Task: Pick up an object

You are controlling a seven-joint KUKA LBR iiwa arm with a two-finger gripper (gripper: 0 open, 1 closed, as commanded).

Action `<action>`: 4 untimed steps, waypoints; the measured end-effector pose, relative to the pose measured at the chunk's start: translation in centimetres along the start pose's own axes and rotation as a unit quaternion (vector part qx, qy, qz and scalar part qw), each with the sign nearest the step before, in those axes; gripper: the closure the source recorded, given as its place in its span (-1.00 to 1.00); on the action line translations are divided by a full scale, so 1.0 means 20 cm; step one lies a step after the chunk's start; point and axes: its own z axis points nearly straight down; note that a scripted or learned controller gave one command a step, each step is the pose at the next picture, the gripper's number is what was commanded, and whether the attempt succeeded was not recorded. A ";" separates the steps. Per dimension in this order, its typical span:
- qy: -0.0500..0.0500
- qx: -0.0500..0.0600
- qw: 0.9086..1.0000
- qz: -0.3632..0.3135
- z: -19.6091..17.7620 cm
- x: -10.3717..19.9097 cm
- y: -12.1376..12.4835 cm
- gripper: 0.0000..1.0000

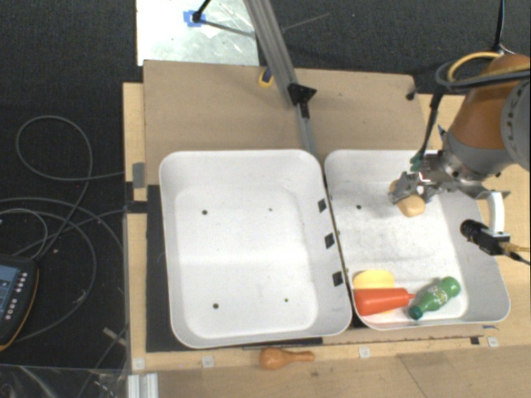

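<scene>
My gripper (408, 196) hangs over the far part of the right bin (365, 222), reaching in from the right. A small tan rounded object (412, 207) sits at its tips, pinched between the grey fingers (401, 191), and the gripper is shut on it. At the near end of the same bin lie a yellow piece (373, 279), an orange-red carrot-like piece (383, 299) and a green bottle (434, 298), well apart from the gripper.
The left bin (241, 247) stands beside the right one, their rims touching at black clips (329, 240). A tan pear-shaped object (286, 356) lies on the bench in front of the bins. A grey pole (278, 48) slants in from the top.
</scene>
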 end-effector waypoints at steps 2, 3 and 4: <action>0.001 0.002 1.000 -0.001 -0.34 0.01 0.07 1.00; 0.002 0.004 1.000 -0.002 -0.30 0.26 0.00 1.00; 0.002 0.004 1.000 -0.003 -0.28 0.51 -0.02 1.00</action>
